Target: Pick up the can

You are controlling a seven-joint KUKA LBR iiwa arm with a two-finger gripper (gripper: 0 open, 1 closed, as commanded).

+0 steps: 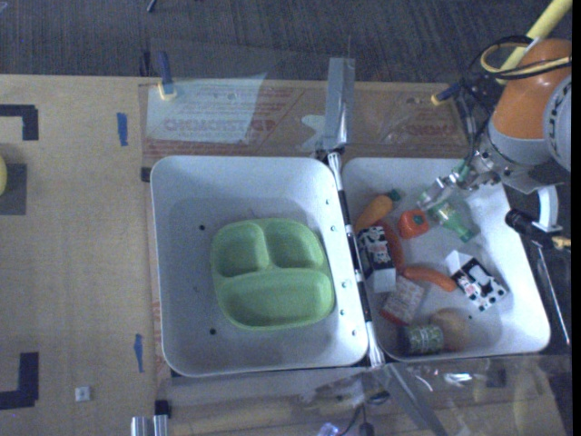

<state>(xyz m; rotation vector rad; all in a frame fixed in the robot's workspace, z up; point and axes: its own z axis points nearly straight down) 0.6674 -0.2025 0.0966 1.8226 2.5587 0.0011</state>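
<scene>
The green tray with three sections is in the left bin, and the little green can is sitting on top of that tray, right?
Not quite. The camera view shows the green tray in the left bin, but the can isn't on it. It lies in the right bin, near the front edge, among the other small items.

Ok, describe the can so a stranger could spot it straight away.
Look in the right bin, at its near edge. The can lies there, beside a brown rounded item. It alone is a short green cylinder.

No readable text on any item.
</scene>
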